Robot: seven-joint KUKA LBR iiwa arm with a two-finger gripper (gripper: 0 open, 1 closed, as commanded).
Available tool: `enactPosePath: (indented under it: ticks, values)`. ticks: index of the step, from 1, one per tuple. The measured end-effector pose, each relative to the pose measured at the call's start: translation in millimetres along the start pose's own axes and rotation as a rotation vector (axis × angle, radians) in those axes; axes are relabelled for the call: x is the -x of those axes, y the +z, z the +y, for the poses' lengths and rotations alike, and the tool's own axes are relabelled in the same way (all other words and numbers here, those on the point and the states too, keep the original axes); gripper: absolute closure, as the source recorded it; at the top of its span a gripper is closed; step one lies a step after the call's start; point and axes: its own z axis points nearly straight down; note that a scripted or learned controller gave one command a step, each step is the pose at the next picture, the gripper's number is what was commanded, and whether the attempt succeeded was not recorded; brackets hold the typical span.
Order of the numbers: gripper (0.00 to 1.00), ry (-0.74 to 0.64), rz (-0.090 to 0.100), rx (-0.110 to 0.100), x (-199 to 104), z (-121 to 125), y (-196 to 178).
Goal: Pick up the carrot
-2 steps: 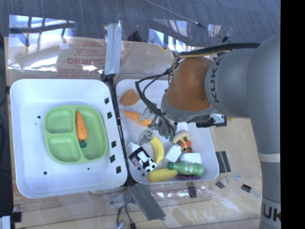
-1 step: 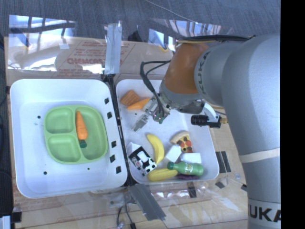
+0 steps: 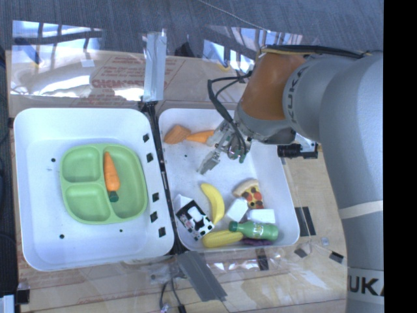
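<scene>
The grey arm (image 3: 355,175) carries the letters "UKA" at 5 o'clock. The red print on the cardboard (image 3: 117,77) is too blurred to read.

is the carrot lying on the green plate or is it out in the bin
On the plate. The carrot lies lengthwise across the green plate's middle divider, in the left bin.

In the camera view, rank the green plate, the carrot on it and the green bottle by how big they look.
1. Green plate, clearly largest.
2. Green bottle and carrot: about the same length, too close to rank.
</scene>
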Motion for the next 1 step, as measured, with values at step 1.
enactPosePath:
  ticks: [1]
  values:
    - [0.00, 0.347, 0.045, -0.003, 35.6, -33.4, 4.0]
